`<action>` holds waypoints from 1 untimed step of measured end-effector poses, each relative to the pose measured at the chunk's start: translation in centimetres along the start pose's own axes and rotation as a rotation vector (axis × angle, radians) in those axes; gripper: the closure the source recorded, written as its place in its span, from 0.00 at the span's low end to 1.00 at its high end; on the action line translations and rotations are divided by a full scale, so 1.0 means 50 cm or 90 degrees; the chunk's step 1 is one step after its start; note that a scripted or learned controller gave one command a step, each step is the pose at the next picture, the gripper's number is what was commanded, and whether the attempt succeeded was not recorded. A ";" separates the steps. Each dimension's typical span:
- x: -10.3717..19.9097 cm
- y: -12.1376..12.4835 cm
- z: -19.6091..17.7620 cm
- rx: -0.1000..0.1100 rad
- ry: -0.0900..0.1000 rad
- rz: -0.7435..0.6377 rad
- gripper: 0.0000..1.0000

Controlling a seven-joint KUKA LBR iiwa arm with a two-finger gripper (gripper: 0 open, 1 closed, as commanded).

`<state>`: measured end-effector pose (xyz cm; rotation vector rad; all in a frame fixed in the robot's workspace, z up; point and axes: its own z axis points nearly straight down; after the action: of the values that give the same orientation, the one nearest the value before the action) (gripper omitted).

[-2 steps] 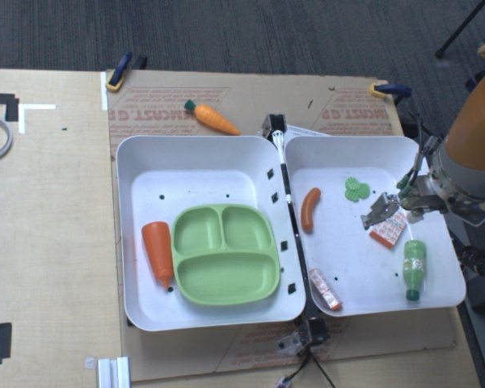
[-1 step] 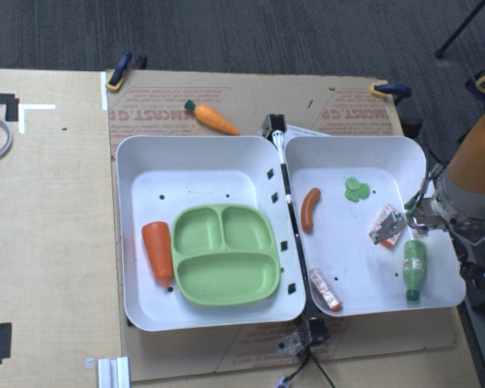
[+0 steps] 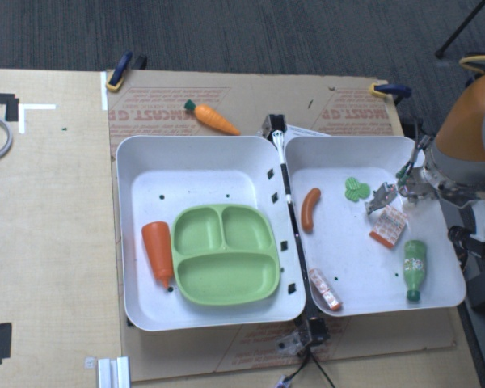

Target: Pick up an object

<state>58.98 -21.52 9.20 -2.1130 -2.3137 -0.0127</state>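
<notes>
In the right bin [image 3: 339, 245] lie a brown sausage [image 3: 309, 209], a small green ridged piece [image 3: 356, 189], a red-and-white snack packet [image 3: 389, 227], a green bottle [image 3: 414, 269] and a wrapped bar [image 3: 325, 289] near the front left corner. My gripper [image 3: 382, 196] hangs low in the bin's right half, between the green piece and the packet, right at the packet's upper edge. The grey arm with its orange band [image 3: 465, 132] reaches in from the right.
The left bin [image 3: 137, 184] holds a green divided plate [image 3: 225, 254] and an orange-red cylinder [image 3: 157, 251] by its left wall. A toy carrot [image 3: 212, 117] lies on the cardboard behind the bins. Blue clamps [image 3: 120, 69] sit at the cardboard's back corners.
</notes>
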 end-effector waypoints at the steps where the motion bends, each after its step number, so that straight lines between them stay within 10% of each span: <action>1: 0.112 -0.103 0.000 0.001 -0.007 -0.194 0.00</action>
<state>53.33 -16.39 9.24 -1.7417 -2.6152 -0.0002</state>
